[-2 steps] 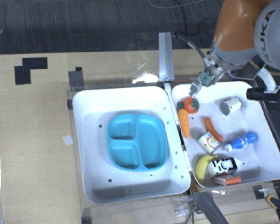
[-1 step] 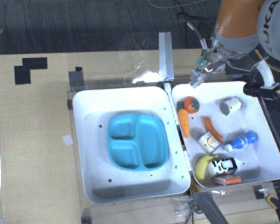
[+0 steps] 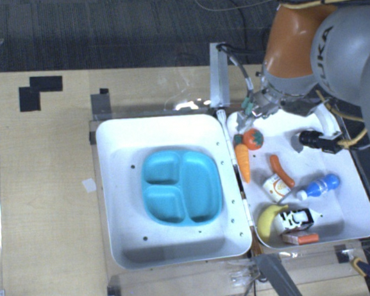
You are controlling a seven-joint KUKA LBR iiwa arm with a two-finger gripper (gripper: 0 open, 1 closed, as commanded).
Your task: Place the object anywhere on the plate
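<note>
The wooden bench (image 3: 42, 208) carries two shallow white bins side by side. The grey arm (image 3: 349, 39) comes in from the upper right, its bulk over the far corner of the right bin (image 3: 356, 187). Its orange band (image 3: 291, 38) sits just above the wrist, which slants down and to the left. The left bin (image 3: 117, 143) holds the plate (image 3: 179, 186). The plate is a bright blue, rounded-square tray with three compartments, two smaller ones on the left and one taller one on the right. It lies flat near the bin's middle with nothing on it.

The gripper (image 3: 254, 108) hangs over the far left corner of the right bin, close to the wall between the bins. Whether it is released or clenched cannot be told at this slant, and nothing can be seen held in it.

All the loose objects lie in the right bin:
- A yellow banana (image 3: 267, 221) curls in the near left corner.
- An orange carrot (image 3: 243, 161) lies lengthwise along the dividing wall, its green top toward the gripper.
- A blue and white bottle (image 3: 318, 187) lies on its side toward the middle.
- A reddish sausage (image 3: 281, 170) lies slantwise between the carrot and the bottle.
- A red tomato (image 3: 254, 138) with a green stalk sits just beneath the gripper, touching the carrot's top. Whether the gripper touches it is not clear.
</note>
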